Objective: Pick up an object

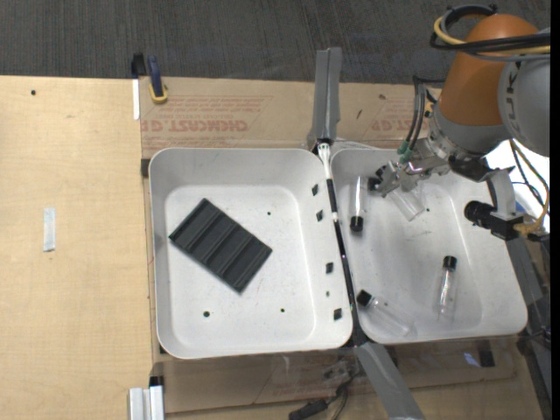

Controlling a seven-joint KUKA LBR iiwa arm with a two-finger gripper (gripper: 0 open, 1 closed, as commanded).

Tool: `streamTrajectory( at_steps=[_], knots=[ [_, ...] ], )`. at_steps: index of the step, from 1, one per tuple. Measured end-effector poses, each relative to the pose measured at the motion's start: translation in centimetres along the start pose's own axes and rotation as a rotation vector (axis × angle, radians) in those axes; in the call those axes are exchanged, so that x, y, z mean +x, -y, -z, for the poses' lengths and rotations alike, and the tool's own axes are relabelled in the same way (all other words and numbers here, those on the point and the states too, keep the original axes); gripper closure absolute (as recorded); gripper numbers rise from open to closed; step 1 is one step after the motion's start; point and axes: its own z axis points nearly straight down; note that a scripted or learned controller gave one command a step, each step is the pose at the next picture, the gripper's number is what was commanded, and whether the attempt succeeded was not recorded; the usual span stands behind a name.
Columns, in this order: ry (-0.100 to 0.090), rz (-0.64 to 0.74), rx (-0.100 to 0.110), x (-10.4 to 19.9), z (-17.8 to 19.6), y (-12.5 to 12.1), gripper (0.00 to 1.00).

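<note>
Closest to the bottom of the frame among the pickable stuff is a clear vial (378, 307) with a black cap, lying in the lower left corner of the right bin (437, 337), right up against the wall. A second capped vial (448, 283) lies a bit right of it, near the middle of that bin's lower half, cap pointing toward the top of the frame. A third vial (357, 205) sits along the bin's left wall higher up, cap end down toward the bottom of the frame.

Above those, the gripper (394, 179) hangs over the upper part of the right bin, and honestly I can't tell if it's spread or closed, it's just a dark cluttered blob from this angle. Just below and right of it is a clear glassy piece (409, 205), too faint to say whether it's touching the gripper or lying on the bin floor. The arm (486, 68), with its big orange section, comes in from the upper right corner.

Over in the left bin (254, 350), a dark ridged slab (220, 244) lies flat and turned at an angle, left of centre.

Both bins sit on cardboard (210, 116) with printed lettering. A grey post (328, 94) stands at the top between the bins. A blue and yellow clamp (155, 81) sits at the cardboard's upper left, and a small pale strip (49, 230) lies on the wooden bench (70, 339) at the far left.
</note>
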Motion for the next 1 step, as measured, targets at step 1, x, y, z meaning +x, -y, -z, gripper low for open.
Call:
streamTrajectory(
  at_steps=[1],
  knots=[
    [0.0, -0.076, 0.001, 3.5, 2.32, -1.66, 1.0]
  ],
)
